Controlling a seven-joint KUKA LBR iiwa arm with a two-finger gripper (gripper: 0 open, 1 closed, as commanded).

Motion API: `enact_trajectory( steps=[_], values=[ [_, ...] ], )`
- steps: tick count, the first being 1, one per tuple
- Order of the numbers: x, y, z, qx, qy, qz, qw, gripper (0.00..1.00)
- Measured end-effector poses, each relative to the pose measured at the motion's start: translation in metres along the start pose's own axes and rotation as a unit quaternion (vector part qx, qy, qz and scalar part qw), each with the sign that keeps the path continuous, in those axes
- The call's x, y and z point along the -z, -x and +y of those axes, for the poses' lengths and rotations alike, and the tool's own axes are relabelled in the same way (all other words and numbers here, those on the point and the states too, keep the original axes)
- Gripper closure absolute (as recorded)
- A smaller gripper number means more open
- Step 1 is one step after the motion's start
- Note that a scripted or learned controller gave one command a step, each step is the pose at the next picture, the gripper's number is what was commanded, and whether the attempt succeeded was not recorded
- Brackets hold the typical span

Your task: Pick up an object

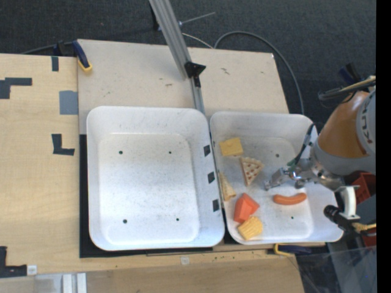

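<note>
1. Gripper (pixel 276 179) sits low inside the right bin (pixel 269 122), reaching in from that bin's right side beneath the orange-banded arm (pixel 345 133).
2. Whether its grip is released or clenched cannot be told; the metal tip is small and blurred, and nothing is visibly between its fingers.
3. Sausage (pixel 289 198), orange-red and lying flat, rests on the bin floor just below and right of the gripper tip, close to it but apparently not touching.
4. Waffle wedge (pixel 250 170) lies just left of the gripper, near the right bin's centre.
5. Yellow block (pixel 231 147) sits above the waffle wedge, toward the right bin's upper left.
6. Orange piece (pixel 245 207) lies in the right bin's lower left, with a yellow ridged piece (pixel 251 228) touching it just below.
7. Pale strip (pixel 226 188) lies along the right bin's left wall.
8. Left bin (pixel 98 127) adjoins the right bin's left edge.
</note>
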State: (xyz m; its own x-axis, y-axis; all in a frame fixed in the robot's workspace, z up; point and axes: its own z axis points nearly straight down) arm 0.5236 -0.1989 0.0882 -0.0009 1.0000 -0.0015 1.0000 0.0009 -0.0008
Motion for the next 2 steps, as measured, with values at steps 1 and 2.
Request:
enact_trajectory(
  steps=[1, 2],
  values=[
    [0.012, -0.001, 0.0, 0.0, 0.0, 0.001, 1.0, 1.0],
    [0.072, -0.007, 0.0, 0.001, 0.002, 0.0, 1.0, 1.0]
  ],
)
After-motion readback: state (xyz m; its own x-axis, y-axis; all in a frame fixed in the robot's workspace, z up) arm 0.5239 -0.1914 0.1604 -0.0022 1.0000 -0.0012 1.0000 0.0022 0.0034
